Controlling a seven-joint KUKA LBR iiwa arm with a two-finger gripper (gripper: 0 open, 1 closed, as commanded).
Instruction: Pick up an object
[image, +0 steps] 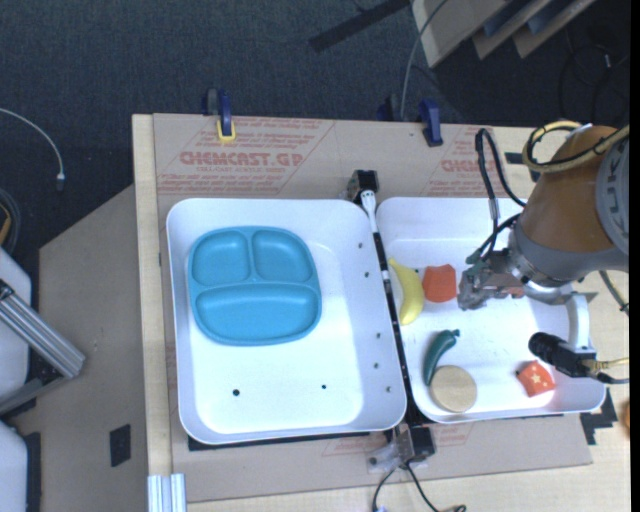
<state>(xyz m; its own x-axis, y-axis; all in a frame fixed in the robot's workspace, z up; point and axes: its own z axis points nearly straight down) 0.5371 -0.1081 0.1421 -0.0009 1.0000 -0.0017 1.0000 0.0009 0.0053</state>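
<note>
The gripper (478, 287) hung low in the right bin (480, 218), just beside an orange-red object (438, 283) near the bin's left wall, seemingly lined up to grasp it. A banana (407, 291) lay against that wall. Whether it was open or closed could not be told; the wrist hid it.

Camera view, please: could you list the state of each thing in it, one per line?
Blue divided plate: flat in left bin, nothing on it.
Banana: lying by right bin's left wall.
Orange-red piece: beside gripper.
Green pepper: lying above tan disc.
Red-orange block: resting free.
</note>
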